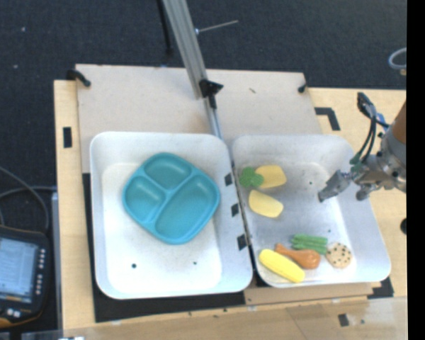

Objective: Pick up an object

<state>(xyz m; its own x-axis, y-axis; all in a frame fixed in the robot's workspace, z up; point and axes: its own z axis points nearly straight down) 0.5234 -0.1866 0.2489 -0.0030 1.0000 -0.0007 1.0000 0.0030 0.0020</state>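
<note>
Over on the left, the first bin (pixel 103 190) has just a blue divided plate (pixel 171 197) lying flat in it, and nothing is going on there. Next door, the right bin (pixel 372 225) holds all the toy food: a yellow piece with a green end (pixel 263 178) near the dividing wall, a plain yellow lump (pixel 265 205) just below it, and along the near edge a yellow banana-like piece (pixel 281 265), an orange carrot (pixel 299 256), a green bean pod (pixel 309 243) and a speckled cookie (pixel 338 255), all close together. Farther right, the gripper (pixel 347 186) hangs over the bin's right side, apart from every item. I cannot tell whether it is released or clenched, and I see nothing in it. To my eye the job is barely started: choosing, descending, grasping and lifting are all left.
</note>
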